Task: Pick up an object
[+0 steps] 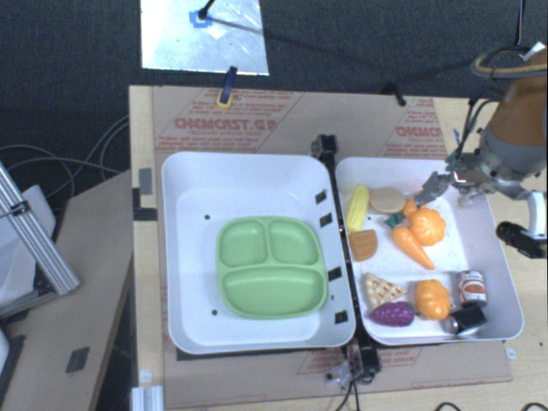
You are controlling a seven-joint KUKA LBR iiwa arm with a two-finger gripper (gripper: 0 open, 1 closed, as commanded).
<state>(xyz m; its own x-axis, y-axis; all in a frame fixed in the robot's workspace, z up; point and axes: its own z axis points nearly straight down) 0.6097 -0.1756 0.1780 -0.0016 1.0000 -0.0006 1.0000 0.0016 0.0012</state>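
While nothing had yet left the bins, I judged the pick to be barely begun: every object lay at rest, and none sat between the fingers of the hand (435, 187). From the largest thing down, the brown worktop (257, 118) carried two shallow white bins side by side. The left white bin (193, 229) held a pale green plastic divided plate (272, 266). The right white bin (501, 289) held all the small toy food.

My grey arm with its orange band (521, 118) reached in from the right and hung over the upper right corner of that bin. Its hand pointed down and left toward the food. I could not tell from this slant whether it was spread or pressed together.

I took the likeliest target to be the round orange toy pumpkin (427, 225), which lay just below and beside the hand, near it but not visibly gripped. An orange toy carrot (412, 247) lay touching the pumpkin's lower left. A tan round bun-like disc (386, 199) sat just left of the hand, with a yellow corn cob (357, 206) beside that. Farther down, well apart from the hand, lay a brown bread slice (363, 245), a wedge of pizza (383, 288), a purple eggplant (393, 314), an orange pepper-like piece (432, 297) and a small red-labelled can (472, 286). Descent, closing and lifting all remained to be done.
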